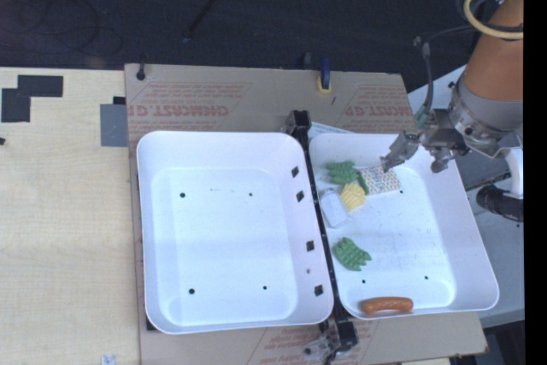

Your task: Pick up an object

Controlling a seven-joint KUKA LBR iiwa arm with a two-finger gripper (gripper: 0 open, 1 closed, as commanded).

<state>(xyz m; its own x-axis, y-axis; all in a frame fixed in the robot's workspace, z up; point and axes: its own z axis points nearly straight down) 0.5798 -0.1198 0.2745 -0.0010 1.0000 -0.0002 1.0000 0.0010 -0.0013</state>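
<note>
1. Gripper (pixel 416 151) hovers over the right bin (pixel 457 256), near its far edge; fingers spread apart w/ nothing between them.
2. Patterned packet (pixel 379 180) lies just below the fingers, touching a yellow item (pixel 353 197).
3. Green leafy piece (pixel 343 173) sits beside those; a 2nd green piece (pixel 350 253) mid-bin.
4. Orange sausage (pixel 386 304) by the near edge.
5. Left bin (pixel 222 235) alongside.

The cardboard sheet (pixel 256 98) under the bins bears upside-down red print, too blurred to read.
</note>
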